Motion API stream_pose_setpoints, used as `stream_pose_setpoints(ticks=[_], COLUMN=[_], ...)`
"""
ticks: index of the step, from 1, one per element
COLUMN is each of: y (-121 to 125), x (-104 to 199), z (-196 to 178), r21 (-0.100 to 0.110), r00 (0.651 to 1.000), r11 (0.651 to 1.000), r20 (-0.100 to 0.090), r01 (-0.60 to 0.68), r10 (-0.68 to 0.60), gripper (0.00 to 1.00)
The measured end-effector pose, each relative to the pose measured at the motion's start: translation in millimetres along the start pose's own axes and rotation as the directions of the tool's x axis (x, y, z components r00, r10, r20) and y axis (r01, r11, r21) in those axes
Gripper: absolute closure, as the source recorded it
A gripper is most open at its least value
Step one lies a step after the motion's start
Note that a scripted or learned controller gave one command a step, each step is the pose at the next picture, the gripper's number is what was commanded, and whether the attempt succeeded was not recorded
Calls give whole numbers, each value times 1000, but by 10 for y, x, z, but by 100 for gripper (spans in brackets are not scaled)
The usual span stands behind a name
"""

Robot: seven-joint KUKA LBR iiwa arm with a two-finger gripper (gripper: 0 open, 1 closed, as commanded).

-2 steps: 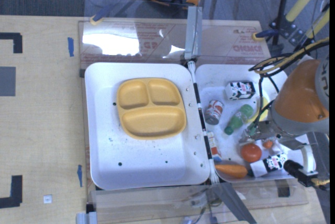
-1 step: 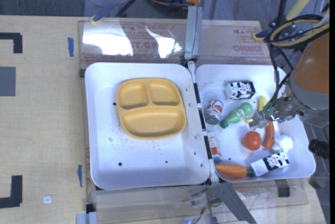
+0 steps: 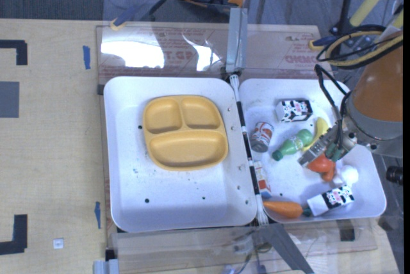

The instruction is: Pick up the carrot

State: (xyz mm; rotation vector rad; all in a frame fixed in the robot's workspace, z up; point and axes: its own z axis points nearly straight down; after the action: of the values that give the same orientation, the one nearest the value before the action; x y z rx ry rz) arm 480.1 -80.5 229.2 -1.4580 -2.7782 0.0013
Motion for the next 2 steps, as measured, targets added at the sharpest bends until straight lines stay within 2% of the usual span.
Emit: stream_pose_setpoints(ticks=[1, 2], y=[545, 479], x=[660, 120], z=[261, -27], r21=[0, -2], r00=[937, 752], r11=[937, 752], r20=[0, 9], r01=[349, 659], r10=[-349, -659], gripper=[100, 100])
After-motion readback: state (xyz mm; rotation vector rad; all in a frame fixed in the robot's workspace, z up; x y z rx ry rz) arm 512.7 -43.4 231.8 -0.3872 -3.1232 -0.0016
